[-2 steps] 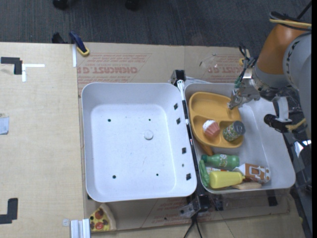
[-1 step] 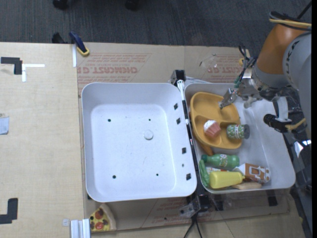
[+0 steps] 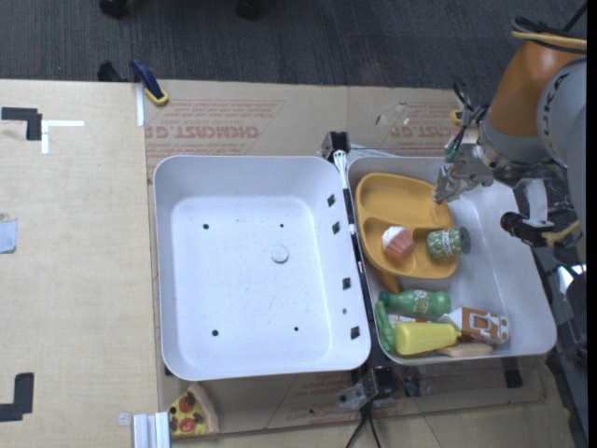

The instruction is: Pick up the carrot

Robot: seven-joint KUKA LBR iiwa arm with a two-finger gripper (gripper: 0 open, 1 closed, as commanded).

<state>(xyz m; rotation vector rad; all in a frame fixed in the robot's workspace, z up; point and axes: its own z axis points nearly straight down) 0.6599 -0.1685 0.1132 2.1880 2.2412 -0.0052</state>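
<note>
Carrot: likely the thin orange-tan sliver (image 3: 469, 350) at the near edge of the right bin (image 3: 522, 287), mostly hidden, identity not certain.
Neighbours: yellow bottle (image 3: 424, 336) lying over it and touching; orange-and-white carton (image 3: 483, 324) just beside; green bottle (image 3: 417, 301) just behind the yellow one.
Farther back: yellow tray (image 3: 392, 194) in the same bin, carrying a pink-topped cupcake toy (image 3: 398, 242) and a green can (image 3: 448, 242).
Tool: (image 3: 446, 187) poised at the tray's far right rim, well apart from the carrot; cannot tell how far open; nothing seen in its grasp.
Left bin: (image 3: 242, 250) alongside on the pale surface (image 3: 75, 250).
Risk 1: closing on the yellow bottle or carton instead, caused by the carrot being wedged beneath them with little showing.
Risk 2: striking the tray rim or knocking the can on the way across, caused by the tool's low start right at the rim.
Risk 3: a glancing pinch sliding off, caused by the narrow exposed sliver against the bin wall.
</note>
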